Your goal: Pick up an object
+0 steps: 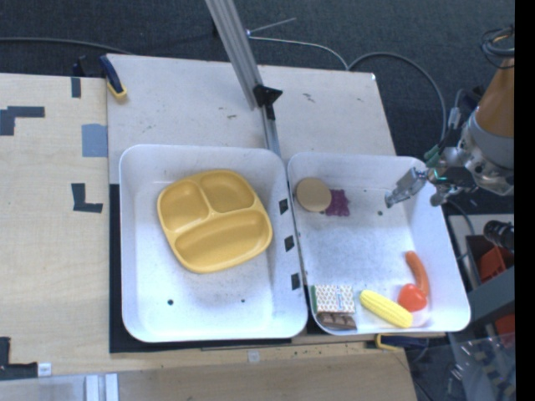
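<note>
Task status: no object is lifted yet; every item lies on a bin floor, so the whole pick is left to do, as I judge it.
Pincer state: my pincer (411, 184) carries nothing; whether it is spread or pressed together, I cannot tell at this size.
Pincer place: right of centre in the frame, over the upper right part of the right bin (359, 249), near its right wall.
Arm pose: my arm (493, 132) enters from the right edge, wrist pointing leftward and down toward the bin; the orange band sits at the upper right of the frame.
Candidate objects, right bin: tan round piece (313, 195) touching a purple item (338, 203) at upper left; orange carrot (418, 271), red piece (412, 297) and yellow corn cob (384, 307) at lower right; patterned block (335, 302) at the lower edge.
Left bin: yellow divided plate (215, 220) lies flat in the left bin (142, 307).
Nearest target: the purple item and tan piece lie left of my pincer, apart from it.
Remaining steps: choose an item, descend, grip, lift.
</note>
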### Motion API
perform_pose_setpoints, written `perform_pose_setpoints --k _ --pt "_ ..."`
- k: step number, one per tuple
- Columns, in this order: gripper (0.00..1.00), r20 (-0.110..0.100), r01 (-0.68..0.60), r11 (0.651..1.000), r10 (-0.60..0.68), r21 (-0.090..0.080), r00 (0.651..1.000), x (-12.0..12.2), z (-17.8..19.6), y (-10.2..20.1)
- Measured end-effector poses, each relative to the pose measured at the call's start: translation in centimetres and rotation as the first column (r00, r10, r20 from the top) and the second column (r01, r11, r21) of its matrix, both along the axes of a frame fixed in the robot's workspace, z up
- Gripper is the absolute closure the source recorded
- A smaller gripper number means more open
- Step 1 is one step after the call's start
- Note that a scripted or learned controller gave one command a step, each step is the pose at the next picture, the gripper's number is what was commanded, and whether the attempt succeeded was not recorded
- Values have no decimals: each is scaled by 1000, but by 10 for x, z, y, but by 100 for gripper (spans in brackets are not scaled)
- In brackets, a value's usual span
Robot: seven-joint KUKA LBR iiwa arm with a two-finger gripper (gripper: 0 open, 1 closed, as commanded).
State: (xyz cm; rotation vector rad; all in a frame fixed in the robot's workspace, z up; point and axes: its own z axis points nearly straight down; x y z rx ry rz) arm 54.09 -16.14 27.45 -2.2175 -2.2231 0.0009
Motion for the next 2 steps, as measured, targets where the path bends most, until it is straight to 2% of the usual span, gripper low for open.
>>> perform_pose_setpoints --k 1,2 --pt "0 -2 2 1000 -2 -1 1000 -17 -19 3" --pt "0 1 1 1000 -1 -1 1000 -16 -18 4"
